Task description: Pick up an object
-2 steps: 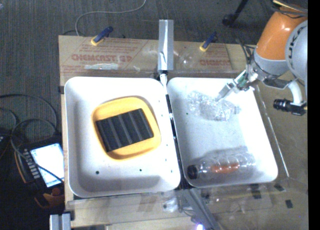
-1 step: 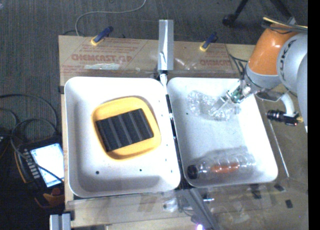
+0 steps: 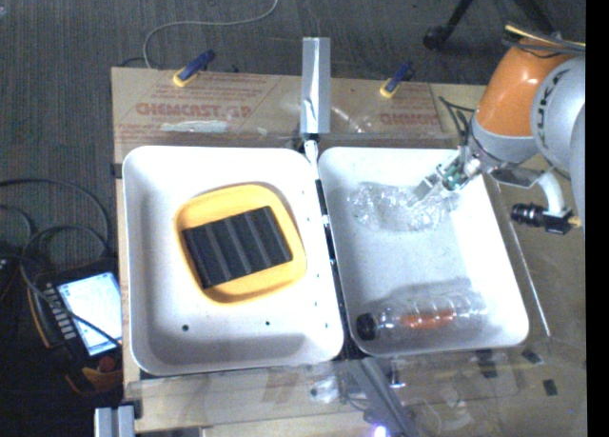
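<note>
Here the claw (image 3: 451, 176), state unclear, meets crumpled plastic (image 3: 398, 206); a bottle (image 3: 423, 312) lies near, yellow tray (image 3: 242, 242) next bin.

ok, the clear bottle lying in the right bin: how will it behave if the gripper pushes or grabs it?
The clear bottle lies on its side by the right bin's near wall, so a sideways push would probably roll it. It looks like thin clear plastic, likely light and smooth, so it may slip or dent when squeezed. Orange contents could shift its weight.
</note>
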Controlling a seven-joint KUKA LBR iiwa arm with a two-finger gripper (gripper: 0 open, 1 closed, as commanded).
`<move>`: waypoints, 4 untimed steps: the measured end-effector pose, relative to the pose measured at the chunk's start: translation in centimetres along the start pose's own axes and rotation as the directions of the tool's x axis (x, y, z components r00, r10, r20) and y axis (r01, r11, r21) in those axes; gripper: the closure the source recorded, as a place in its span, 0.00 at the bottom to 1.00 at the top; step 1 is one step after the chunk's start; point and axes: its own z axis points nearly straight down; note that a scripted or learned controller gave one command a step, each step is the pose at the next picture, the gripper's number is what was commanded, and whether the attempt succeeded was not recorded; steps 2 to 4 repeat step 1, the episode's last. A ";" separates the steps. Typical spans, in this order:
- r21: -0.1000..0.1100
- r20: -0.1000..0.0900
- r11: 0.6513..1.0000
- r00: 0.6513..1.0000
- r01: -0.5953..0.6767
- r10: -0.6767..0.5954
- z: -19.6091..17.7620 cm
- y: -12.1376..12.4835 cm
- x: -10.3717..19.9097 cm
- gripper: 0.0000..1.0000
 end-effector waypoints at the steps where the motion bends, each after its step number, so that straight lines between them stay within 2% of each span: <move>1: 0.010 -0.002 0.955 0.955 -0.296 0.296 -5.9 4.0 4.3 1.00; 4: 0.010 -0.002 0.955 0.955 -0.296 0.296 -5.9 4.0 4.3 1.00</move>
